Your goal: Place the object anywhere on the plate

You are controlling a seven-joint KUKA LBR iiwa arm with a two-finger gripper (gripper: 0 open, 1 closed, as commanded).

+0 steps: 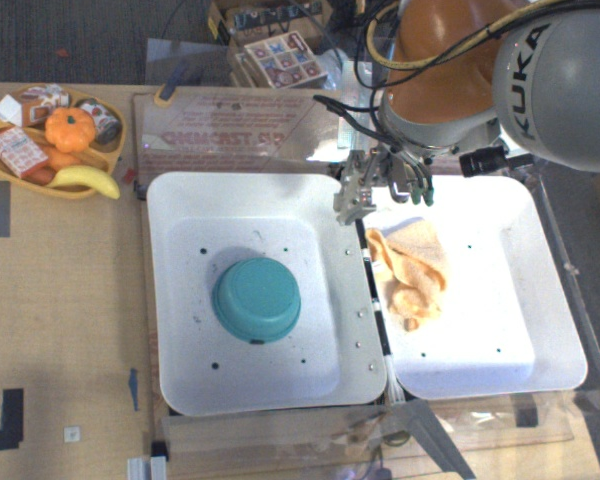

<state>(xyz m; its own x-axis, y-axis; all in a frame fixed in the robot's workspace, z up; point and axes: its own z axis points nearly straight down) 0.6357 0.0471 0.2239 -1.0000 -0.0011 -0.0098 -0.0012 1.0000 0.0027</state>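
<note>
Orange cloth [410, 273] lies crumpled in the right bin [500, 268]; gripper [380, 193] above its edge, finger state unclear; pinch a raised fold, then carry to the teal plate [257, 299]

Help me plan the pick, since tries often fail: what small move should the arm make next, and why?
Probably ease the gripper down and toward the orange cloth, which lies crumpled in the right bin just below it. Nothing is between the fingers, and the teal plate waits in the left bin.
</note>
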